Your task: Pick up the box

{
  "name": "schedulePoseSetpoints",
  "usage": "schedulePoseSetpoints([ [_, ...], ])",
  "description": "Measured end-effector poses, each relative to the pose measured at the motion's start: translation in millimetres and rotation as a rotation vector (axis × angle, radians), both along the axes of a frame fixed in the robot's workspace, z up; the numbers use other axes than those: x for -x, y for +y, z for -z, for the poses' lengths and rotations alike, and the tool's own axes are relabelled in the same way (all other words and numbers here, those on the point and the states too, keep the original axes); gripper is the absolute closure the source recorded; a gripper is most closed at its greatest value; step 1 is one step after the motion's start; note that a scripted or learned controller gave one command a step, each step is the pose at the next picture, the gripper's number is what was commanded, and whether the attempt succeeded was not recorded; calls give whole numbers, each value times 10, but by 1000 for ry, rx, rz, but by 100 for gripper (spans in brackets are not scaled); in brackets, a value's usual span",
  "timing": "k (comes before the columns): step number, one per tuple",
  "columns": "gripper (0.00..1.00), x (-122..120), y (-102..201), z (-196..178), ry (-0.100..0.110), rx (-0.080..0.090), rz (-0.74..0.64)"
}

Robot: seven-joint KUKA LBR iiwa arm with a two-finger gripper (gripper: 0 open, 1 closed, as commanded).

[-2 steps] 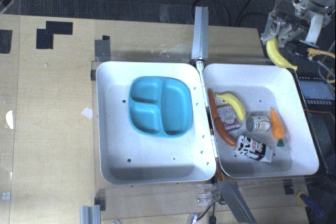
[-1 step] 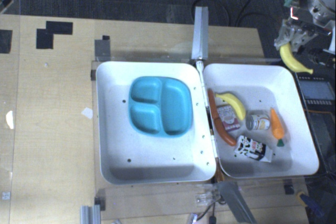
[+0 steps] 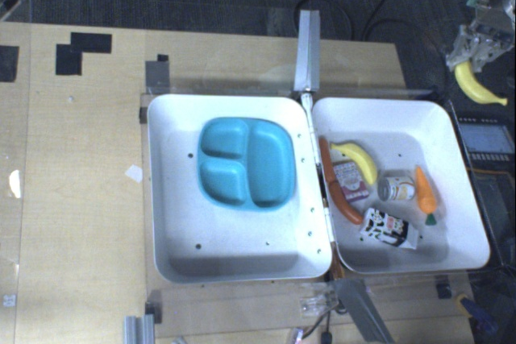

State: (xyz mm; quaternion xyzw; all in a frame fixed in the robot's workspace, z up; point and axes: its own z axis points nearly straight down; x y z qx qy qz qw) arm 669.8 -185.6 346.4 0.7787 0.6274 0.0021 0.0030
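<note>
Up at the far right corner of the view, beyond the bins, my pincer [image 3: 481, 52] hangs with a yellow banana [image 3: 477, 86] clamped between its fingers — the fruit curves down and to the right beneath them, above the dark equipment at the bench's edge. I have closed on that banana and on nothing else.

Below and to the left sits the right bin [image 3: 439, 118], well apart from my pincer. Along its left wall lies a long red-brown sausage [image 3: 336, 194], and just beside it a second banana [image 3: 359, 160] rests partly over a small dark-red packet [image 3: 350, 178]. Near the middle a small can [image 3: 397, 188] lies on its side, with an orange carrot [image 3: 425, 189] just to its right. The box [image 3: 388, 227] — white with black print — lies flat toward the near side of this bin, just below the can and close to the sausage's lower end.

Farther left, the left bin [image 3: 171, 173] holds a blue divided plate [image 3: 246, 162] lying flat near its centre.
</note>
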Motion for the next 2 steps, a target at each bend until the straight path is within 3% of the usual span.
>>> schedulePoseSetpoints([
  [1, 100, 0, -26, -389, 0, -1, 51],
  [2, 100, -1, 263, -107, 1, -2, 95],
])
